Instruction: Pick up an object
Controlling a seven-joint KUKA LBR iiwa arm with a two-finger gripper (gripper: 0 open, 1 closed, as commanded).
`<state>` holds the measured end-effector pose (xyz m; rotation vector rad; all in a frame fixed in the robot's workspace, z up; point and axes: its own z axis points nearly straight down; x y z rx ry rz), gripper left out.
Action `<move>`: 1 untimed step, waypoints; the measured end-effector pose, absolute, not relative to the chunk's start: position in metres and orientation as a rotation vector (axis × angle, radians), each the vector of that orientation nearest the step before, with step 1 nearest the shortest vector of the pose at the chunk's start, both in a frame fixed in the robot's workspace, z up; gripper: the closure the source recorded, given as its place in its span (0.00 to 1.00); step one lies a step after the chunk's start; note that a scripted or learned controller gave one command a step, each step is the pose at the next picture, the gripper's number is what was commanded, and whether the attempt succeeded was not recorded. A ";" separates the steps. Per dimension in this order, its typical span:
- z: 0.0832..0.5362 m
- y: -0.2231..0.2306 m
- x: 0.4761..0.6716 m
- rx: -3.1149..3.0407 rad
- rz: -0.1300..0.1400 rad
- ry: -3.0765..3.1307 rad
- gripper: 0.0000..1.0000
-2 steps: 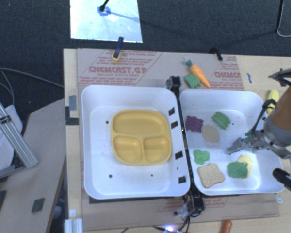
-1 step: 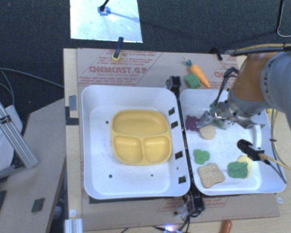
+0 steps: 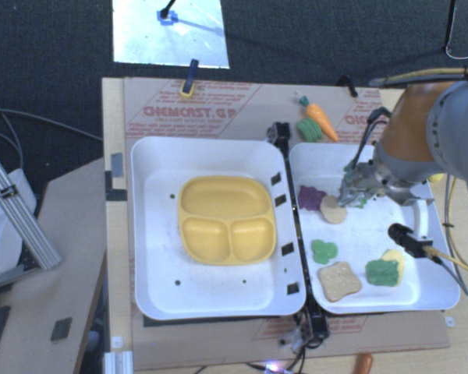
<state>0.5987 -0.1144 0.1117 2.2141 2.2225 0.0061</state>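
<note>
Gripper (image 3: 349, 196) fingers blurred, arm (image 3: 444, 131) cut off at right edge

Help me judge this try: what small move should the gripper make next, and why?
Probably a short drop straight down. The gripper hangs in the right bin, just above and beside the tan disc, with the purple grapes close by. Nothing shows between its fingers yet.

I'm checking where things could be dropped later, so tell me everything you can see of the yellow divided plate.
The yellow divided plate lies flat and upright near the middle of the left white bin. It looks like smooth moulded plastic, a rounded rectangle with a raised rim. Ridges split it into three wells: one wide well along the far side and two smaller ones side by side on the near side. All three look bare. It touches only the bin floor.
</note>
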 end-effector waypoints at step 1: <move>0.084 -0.098 0.531 2.226 -0.005 2.226 1.00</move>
